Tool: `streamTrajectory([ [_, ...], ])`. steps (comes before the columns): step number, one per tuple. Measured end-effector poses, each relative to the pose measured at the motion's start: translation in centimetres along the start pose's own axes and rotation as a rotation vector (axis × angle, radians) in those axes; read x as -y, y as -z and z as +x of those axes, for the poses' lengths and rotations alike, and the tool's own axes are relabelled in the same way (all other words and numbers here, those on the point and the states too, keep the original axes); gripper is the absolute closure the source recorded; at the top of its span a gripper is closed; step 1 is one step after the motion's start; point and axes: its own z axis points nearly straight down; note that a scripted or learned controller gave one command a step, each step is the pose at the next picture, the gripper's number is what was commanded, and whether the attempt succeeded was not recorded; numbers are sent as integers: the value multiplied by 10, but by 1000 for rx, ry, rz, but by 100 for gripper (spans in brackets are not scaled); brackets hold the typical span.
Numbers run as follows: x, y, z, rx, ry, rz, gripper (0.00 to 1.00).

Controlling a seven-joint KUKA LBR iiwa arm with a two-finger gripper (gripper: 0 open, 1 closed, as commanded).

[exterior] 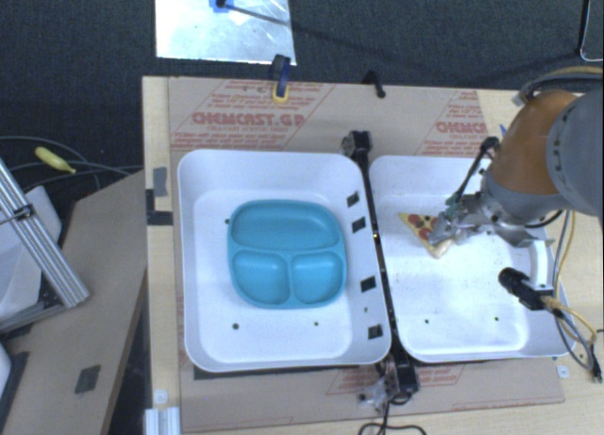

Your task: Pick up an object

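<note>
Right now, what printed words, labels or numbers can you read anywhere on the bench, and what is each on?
"CHEMCAST GP", red print on the brown sheet behind the left bin; my best reading, as it is blurred.
The same red mark repeats behind the right bin, too blurred to read.
Smaller red lines around both: unreadable.

L bin [198,235]: tray [285,254] inside | R bin [472,329]: pizza slice [423,231] inside, by gripper [451,225]

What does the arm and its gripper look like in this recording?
The arm is bulky and rounded, grey, with a broad orange band above the wrist. A thin dark cable runs along the wrist toward the gripper, which is small, metallic grey and dark. Yellowish and black cables hang beside the arm.
</note>
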Motion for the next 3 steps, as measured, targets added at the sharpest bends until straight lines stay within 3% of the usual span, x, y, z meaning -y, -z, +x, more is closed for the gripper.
streamTrajectory([
  [1,-44,-9,44,10,1,8,100],
  [2,-25,94,157,-6,10,-2,100],
  [3,-42,88,160,-2,2,3,100],
])
